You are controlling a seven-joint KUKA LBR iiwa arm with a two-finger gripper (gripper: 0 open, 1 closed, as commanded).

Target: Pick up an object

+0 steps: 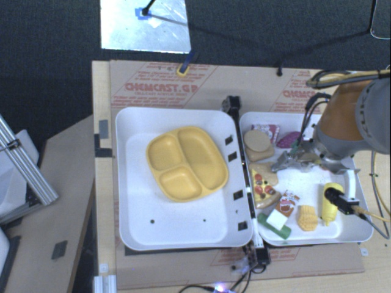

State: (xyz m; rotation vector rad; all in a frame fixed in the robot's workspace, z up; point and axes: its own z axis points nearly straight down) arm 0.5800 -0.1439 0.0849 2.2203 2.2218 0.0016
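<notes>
Metal two-finger gripper (pixel 285 160) hovers low in the right white bin (pixel 360 227), fingers slightly parted, gripping nothing; a triangular toy pizza slice (pixel 263 185) lies at its seven o'clock.

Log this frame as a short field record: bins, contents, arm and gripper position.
left bin: holds a yellow divided plate
right bin: toy food, including a pizza slice, round tan piece, purple piece, corn cob, green-and-white block, yellow item
arm: reaches in from the right, over the right bin
gripper: low, beside the pizza slice
grasp: nothing seen held
</notes>
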